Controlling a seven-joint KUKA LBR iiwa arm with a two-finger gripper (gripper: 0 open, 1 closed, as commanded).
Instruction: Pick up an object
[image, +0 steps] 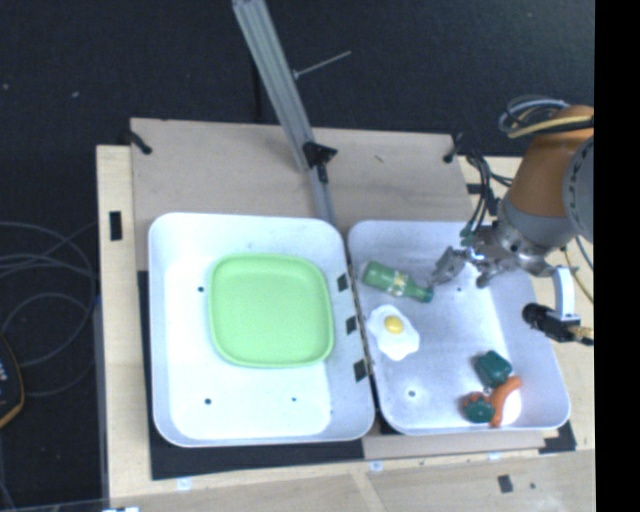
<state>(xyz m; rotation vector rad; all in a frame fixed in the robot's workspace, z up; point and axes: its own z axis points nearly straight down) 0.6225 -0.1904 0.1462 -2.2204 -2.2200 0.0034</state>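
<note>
The right bin (455, 240) holds a green bottle (396, 281) lying on its side near the bin's left wall, a toy fried egg (392, 332) just below it, a dark teal block (492, 366), and an orange and red toy (492, 403) at the front right. My gripper (465, 268) hangs over the upper right part of this bin, to the right of the bottle. Its fingers stand apart with nothing between them. The arm's orange band (545, 180) rises behind it.
The left bin (180, 300) bears a light green square plate (270, 309). A grey metal pole (285, 95) slants down to the gap between the bins. Black clips sit along the shared bin walls. Cables trail off the bench's left side.
</note>
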